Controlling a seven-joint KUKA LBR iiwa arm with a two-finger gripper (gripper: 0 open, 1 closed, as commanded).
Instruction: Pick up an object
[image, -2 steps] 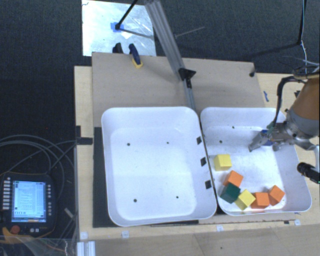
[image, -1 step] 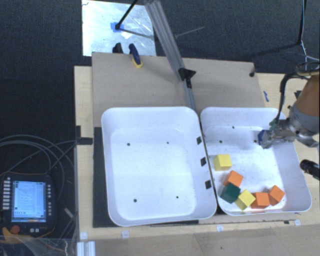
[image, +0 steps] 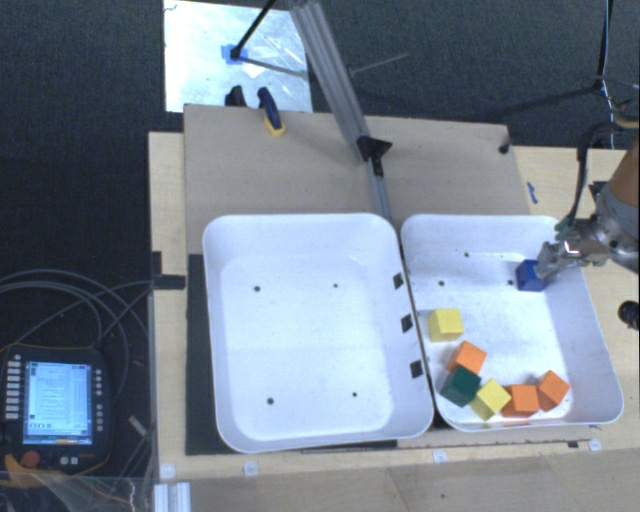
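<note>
Camera view: we find the gripper low at the right bin's right wall near its far corner, touching a blue block. We cannot tell its state. We judge the grasp under way and the lift outstanding.

White bins seen; blue cube, yellow cubes, orange cubes, dark green cube noted. Bench tan, floor dark.
</note>
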